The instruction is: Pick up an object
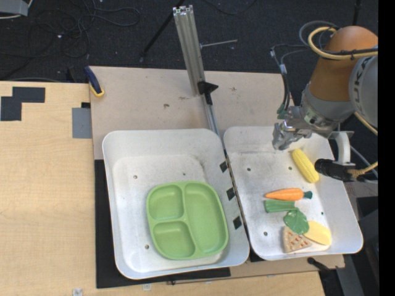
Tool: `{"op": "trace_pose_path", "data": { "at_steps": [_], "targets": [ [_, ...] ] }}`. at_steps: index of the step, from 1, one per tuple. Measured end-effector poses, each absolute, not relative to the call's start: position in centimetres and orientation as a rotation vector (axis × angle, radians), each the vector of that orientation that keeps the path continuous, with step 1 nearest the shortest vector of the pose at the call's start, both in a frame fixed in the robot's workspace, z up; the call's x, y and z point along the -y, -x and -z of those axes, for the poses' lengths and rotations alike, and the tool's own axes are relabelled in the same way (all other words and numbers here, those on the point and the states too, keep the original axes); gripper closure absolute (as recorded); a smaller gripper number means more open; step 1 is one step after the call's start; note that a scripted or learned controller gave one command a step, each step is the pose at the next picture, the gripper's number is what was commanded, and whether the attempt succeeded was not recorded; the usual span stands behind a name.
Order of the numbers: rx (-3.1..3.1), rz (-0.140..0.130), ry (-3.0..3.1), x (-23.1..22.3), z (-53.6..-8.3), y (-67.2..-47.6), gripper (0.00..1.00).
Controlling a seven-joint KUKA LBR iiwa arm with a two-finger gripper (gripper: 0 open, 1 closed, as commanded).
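Note:
The right bin (259,165) holds toy food: a yellow corn cob (305,165) near its far right side, an orange carrot (287,195) with a green tip, a green piece (279,206) just below it, a green leafy piece (297,221), a yellow wedge (318,232) and a tan waffle-like piece (295,242) at the near right corner. My gripper (284,138) hangs over the bin's far edge, just up and left of the corn, with nothing seen held in it.
The left bin (123,165) carries a green three-compartment tray (185,219). An upright aluminium post (190,48) stands behind the bins. A wooden table top (43,184) lies to the left. Cables trail by the arm (339,73).

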State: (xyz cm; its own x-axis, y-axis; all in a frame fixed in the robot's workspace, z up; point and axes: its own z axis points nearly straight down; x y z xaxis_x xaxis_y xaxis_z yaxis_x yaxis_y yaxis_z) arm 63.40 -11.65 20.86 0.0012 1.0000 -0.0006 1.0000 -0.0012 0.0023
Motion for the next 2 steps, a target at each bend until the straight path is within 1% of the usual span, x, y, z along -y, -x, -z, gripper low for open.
{"op": "trace_pose_path", "data": {
  "at_steps": [1, 2],
  "targets": [
    [-2.222, -0.001, -2.22, 11.8, -24.5, -63.4, 1.0],
    [-2.229, 0.002, -2.22, 7.1, -25.2, -61.8, 1.0]
  ]
}}
